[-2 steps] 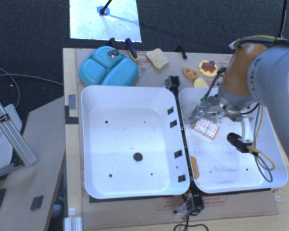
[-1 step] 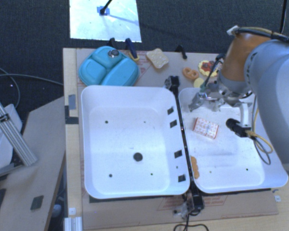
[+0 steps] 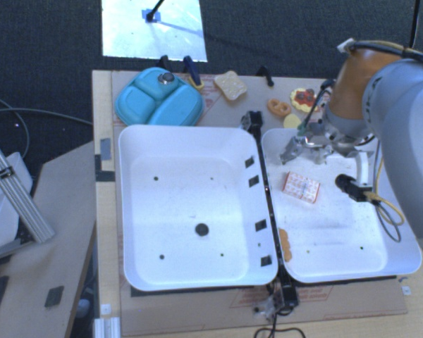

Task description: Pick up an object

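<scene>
Standing side by side on the table, two shallow white bins are presented. One dark disc is contained in the left bin, near its middle. Two items are contained in the right bin: one gridded block, pink and white, and one tan piece. Behind the bins, one blue tray, one bread slice and one pretzel are laid on the table. One arm is extended from the right, its orange band raised over the far edge of the right bin and its wrist angled down and to the left. The pincer is positioned over the far left part of the right bin; whether it is wide or narrow cannot be told, and nothing is seen held in it. The gridded block is located flat on the bin floor, just in front of the pincer and apart from it. Its long axis is run left to right, dipped slightly toward the near right. The tan piece is set against the left wall of the right bin, with its long axis aligned along that wall.
</scene>
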### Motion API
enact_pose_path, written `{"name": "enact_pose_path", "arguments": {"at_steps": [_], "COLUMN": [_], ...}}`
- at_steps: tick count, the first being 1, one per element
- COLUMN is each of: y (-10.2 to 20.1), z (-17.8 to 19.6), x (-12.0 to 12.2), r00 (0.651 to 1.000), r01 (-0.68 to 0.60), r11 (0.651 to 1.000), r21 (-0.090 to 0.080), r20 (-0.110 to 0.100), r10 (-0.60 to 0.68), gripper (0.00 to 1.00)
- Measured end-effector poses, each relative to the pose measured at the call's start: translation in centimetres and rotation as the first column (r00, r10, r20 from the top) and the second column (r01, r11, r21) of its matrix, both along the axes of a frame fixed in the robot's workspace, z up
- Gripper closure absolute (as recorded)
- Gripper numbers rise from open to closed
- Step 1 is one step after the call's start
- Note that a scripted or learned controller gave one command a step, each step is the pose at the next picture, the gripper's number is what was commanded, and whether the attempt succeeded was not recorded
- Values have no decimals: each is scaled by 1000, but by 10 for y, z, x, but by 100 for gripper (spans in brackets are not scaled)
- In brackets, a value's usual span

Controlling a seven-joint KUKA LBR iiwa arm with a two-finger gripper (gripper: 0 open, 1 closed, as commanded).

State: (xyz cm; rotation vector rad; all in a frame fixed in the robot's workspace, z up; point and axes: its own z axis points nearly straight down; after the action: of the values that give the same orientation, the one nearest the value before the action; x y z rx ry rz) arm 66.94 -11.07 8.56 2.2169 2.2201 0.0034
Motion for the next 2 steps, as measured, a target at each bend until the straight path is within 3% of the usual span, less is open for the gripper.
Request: {"name": "enact_pose_path", "arguments": {"at_steps": [1, 2], "y": [1, 23], "z": [12, 10], "x": [1, -34], "r00": [1000, 1000], "r01": [-3, 0], "r11": [1000, 1000], "r21": [0, 1], "r20": [4, -2], "r10": [3, 0], "gripper": [100, 100]}}
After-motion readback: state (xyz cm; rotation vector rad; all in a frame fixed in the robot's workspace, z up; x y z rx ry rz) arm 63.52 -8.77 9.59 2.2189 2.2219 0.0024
